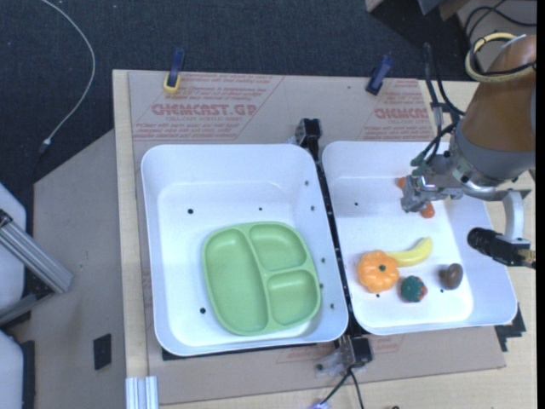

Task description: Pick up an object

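Nearest: green tray (260, 277) in left bin (162, 177), far left of end effector (417, 196). Pumpkin (377, 272), banana (411, 251) just below it. Grip unclear. Cardboard-topped surface (136, 118), dark carpet (213, 15).

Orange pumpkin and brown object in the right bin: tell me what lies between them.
In the camera view, a small green and red toy lies between the orange pumpkin and the brown object, with the yellow banana just above that gap.
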Robot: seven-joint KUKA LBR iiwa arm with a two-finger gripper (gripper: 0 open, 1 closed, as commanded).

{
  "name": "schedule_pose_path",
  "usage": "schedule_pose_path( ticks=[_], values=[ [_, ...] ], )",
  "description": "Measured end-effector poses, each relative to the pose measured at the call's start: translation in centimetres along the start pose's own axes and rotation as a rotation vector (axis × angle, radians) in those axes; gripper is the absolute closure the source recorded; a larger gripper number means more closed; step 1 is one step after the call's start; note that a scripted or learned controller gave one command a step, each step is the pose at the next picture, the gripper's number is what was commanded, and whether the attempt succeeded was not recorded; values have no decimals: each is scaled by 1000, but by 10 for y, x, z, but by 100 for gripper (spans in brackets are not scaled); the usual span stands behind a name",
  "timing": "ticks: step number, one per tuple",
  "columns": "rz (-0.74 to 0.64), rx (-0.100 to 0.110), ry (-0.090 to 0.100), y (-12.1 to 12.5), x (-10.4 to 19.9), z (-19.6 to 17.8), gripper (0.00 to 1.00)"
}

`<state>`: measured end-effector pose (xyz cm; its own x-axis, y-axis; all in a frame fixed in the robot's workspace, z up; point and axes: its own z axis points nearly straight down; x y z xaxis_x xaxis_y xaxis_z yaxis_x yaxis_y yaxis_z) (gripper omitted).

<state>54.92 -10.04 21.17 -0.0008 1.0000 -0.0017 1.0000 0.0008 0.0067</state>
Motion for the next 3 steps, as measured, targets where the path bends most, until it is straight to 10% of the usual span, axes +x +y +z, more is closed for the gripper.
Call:
schedule_pose_path(
  ticks=[1, 3],
  values=[
    [0, -1, -1, -7, -6, -56, 100],
    [-5, 8, 3, 26, 98, -33, 100]
  ],
)
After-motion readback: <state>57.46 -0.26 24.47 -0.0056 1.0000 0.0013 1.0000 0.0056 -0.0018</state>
